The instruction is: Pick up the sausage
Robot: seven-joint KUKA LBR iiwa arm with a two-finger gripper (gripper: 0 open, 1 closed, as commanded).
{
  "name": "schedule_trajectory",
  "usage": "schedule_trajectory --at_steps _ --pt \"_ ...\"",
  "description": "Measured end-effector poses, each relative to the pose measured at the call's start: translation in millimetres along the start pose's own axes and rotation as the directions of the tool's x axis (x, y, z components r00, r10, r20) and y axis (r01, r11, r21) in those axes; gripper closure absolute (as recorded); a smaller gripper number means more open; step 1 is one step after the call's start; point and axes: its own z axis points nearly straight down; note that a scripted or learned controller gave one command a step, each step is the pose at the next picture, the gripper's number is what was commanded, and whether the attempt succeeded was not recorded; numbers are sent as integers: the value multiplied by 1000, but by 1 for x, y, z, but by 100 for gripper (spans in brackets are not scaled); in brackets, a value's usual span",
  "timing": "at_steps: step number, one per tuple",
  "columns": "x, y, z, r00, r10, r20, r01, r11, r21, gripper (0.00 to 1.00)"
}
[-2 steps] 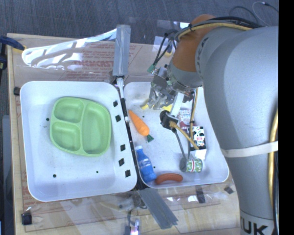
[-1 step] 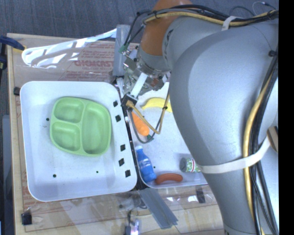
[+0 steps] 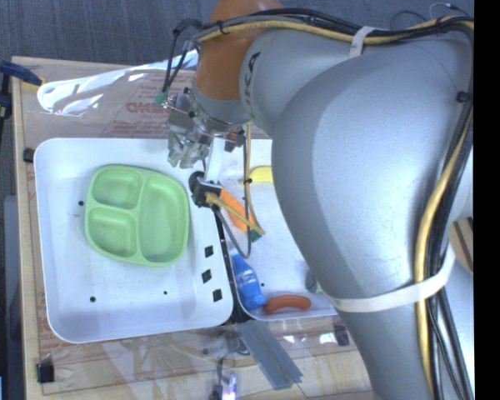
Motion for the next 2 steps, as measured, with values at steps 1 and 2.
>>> schedule_trajectory --at_steps 1,2 --pt "46 -9 -1 988 151 -2 -151 988 -4 100" --pt "121 -37 58 990 -141 1 141 990 -1 100"
